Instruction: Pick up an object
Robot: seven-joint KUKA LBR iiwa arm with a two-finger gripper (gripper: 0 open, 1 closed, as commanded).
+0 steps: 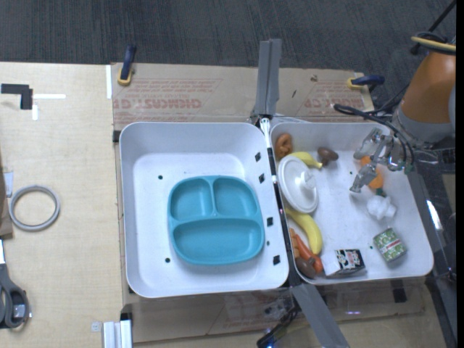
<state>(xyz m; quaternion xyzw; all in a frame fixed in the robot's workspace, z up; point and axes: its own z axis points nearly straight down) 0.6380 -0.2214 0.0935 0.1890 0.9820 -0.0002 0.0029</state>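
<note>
At the upper right of the right-hand bin [417,263]: claw [366,171], metallic, hanging over the bin floor, its fingers pointing down and left; whether they stand apart or together cannot be told from this slant, and nothing can be made out between them.

Nearest item: small orange object [376,182], just beside the claw tip and partly covered by it; kind uncertain. Below that: crumpled white item [380,208], near. Further toward the bin's lower right corner: green-patterned packet [390,244]. Along the lower edge: small black-and-white carton [349,261].

Left side of the same bin: white round lid or bowl with a knob [299,183]; yellow banana [312,230] curving under it; orange carrot pieces [303,246] by the divider; brown doughnut-like item [283,144] at the top; small dark brown item [328,154] beside a second yellow piece.

Left-hand bin [138,216]: one blue divided plate [215,220], well apart from the claw.

Step in hand, as judged: approach or descent over the orange object, grasp not yet confirmed. Next move calls for the claw to settle around one item alone, clear of the white crumpled one, then close and lift.

Surface [58,136], left: grey ring of tape [32,207]; scissors cut off by the frame edge. Arm [429,85] cut off at right
</note>
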